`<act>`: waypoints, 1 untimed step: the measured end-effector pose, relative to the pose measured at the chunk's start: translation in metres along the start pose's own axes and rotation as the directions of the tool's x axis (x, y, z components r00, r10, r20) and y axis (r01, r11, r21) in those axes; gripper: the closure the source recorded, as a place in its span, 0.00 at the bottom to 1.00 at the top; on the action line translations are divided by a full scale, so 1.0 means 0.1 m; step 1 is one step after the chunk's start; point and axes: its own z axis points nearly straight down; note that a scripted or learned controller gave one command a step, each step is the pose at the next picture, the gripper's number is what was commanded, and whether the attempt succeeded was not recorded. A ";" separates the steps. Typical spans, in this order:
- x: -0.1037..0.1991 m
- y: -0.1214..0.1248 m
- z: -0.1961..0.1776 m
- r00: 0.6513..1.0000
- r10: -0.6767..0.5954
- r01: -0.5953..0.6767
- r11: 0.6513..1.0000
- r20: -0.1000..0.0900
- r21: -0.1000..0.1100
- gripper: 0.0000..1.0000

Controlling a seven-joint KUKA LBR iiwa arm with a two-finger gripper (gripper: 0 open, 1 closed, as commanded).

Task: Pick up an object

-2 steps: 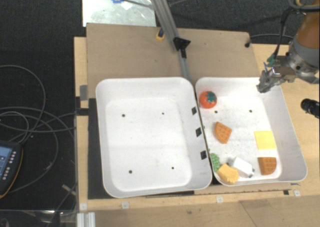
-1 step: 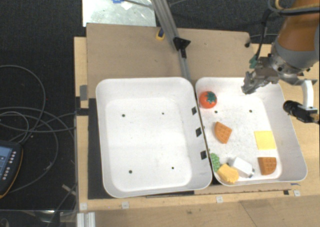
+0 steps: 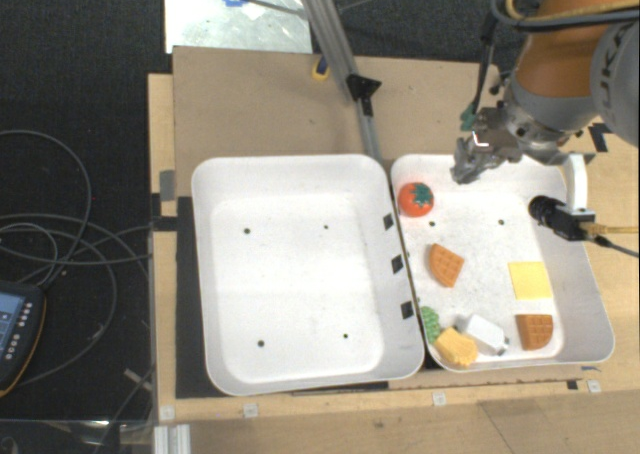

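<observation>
Camera view: grey two-finger gripper [image 3: 468, 172] hovers over right white bin [image 3: 575, 337], finger state unclear; round red tomato toy [image 3: 416, 199] unpicked, everything left.

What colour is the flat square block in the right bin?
Yellow: the flat square block shows plainly in the camera view.

Arm [image 3: 575, 32] cut off at right edge, handheld pendant [image 3: 15, 327] cropped at left edge
</observation>
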 end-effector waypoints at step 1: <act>0.43 0.04 0.15 1.000 0.001 -0.001 1.000 0.000 0.002 1.00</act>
